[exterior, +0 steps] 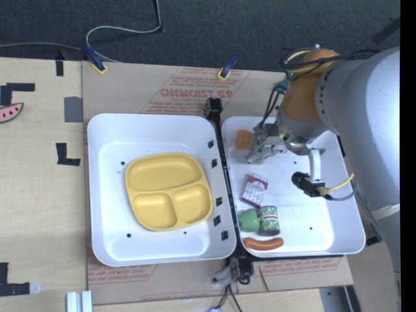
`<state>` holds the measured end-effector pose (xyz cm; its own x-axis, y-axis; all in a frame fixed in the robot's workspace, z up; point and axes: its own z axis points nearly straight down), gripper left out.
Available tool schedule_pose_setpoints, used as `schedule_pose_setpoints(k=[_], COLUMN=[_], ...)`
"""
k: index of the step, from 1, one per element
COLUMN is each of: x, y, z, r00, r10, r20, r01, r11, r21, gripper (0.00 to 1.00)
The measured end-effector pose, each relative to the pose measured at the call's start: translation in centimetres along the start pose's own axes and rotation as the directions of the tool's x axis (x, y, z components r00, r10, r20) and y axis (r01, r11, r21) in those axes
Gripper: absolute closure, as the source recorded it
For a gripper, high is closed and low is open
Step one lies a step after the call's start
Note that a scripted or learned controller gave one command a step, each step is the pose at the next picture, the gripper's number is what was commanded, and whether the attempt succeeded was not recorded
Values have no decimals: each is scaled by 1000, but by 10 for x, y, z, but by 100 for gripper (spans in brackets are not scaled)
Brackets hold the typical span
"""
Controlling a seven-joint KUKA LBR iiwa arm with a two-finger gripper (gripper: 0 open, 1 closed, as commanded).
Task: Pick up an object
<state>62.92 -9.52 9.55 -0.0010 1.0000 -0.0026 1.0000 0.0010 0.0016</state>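
Gripper: I see the gripper [260, 149] low over the upper left of the right bin [325, 236], beside a tan block; I cannot tell its state from this slant.
Arm: the grey arm [367, 116] with its orange band [304, 90] enters from the right and covers the bin's upper right corner.
Nearest items: an orange-red sausage [263, 243] lies along the front rim; just behind it a green round piece [249, 220] touches a small printed can [269, 219].
Middle: a red-and-white packet [254, 190] lies flat, apart from both groups.
Far items: the tan block [244, 139] sits by the left wall, just beside the gripper.
Left bin: the left bin [107, 174] holds a yellow three-compartment tray [169, 190], smooth and glossy.
Hard to read: packet and can print is too small to make out.
Surround: cardboard sheet [185, 90] under both bins, clipped at its far edge.
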Motion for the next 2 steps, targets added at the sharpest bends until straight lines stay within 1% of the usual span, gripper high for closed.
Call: schedule_pose_setpoints(k=[1, 2], x=[0, 1], y=[0, 0], z=[0, -9], r00=[1000, 1000], r10=[0, 0], r20=[0, -1], r01=[0, 0], r11=[1000, 1000], r21=[0, 1], gripper=[0, 100])
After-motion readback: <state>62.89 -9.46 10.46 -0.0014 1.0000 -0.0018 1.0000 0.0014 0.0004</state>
